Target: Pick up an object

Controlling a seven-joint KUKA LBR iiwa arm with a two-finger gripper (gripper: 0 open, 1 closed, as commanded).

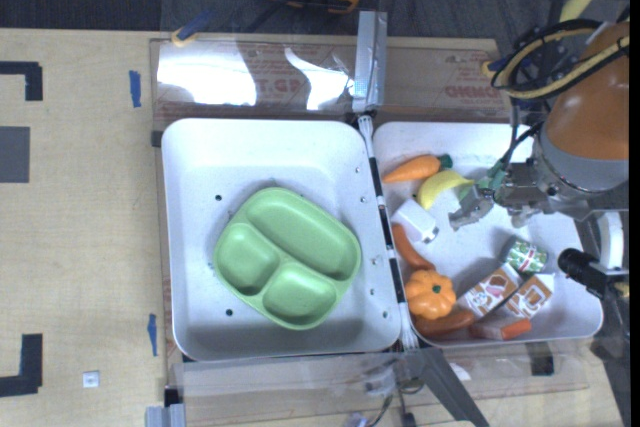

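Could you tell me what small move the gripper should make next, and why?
Probably lower straight down and slightly left: the gripper hangs over the right bin, beside the yellow banana and just above the white block, with nothing visibly held, so those are the nearest candidates.

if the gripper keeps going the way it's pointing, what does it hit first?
Probably the small white object just left of and below the gripper, on the right bin floor. Depth is unclear from above; it might pass over it or brush the yellow banana.
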